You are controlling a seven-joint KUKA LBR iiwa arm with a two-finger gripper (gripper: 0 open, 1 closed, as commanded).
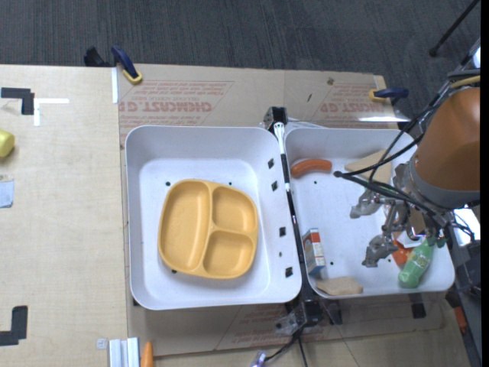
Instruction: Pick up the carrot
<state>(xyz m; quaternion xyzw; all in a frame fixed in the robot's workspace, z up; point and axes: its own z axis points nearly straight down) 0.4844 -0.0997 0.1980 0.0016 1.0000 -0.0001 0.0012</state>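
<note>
Orange showed in a small patch just under the gripper point(380, 243) in the camera view: the stubby orange carrot point(399, 254) lay in the right-hand shallow white plastic bin point(336, 205), near its front right corner, touching or just beside a green plastic bottle point(415, 266). The metal fingers point(374, 252) hung over that corner with one tip close to the carrot's left end; whether they were spread or pressed together could not be told. Nothing visibly sat between them, so the step in hand looked like the descent onto the carrot, with the grasp not yet made. The next move would call for the fingers to straddle the carrot without nudging the bottle. Elsewhere in that bin lay a reddish sausage-shaped toy point(310, 166), a small printed carton point(314, 251) and a tan flat slice point(339, 285). The left-hand white bin point(137, 205) held a yellow three-compartment plate point(207, 228).
</note>
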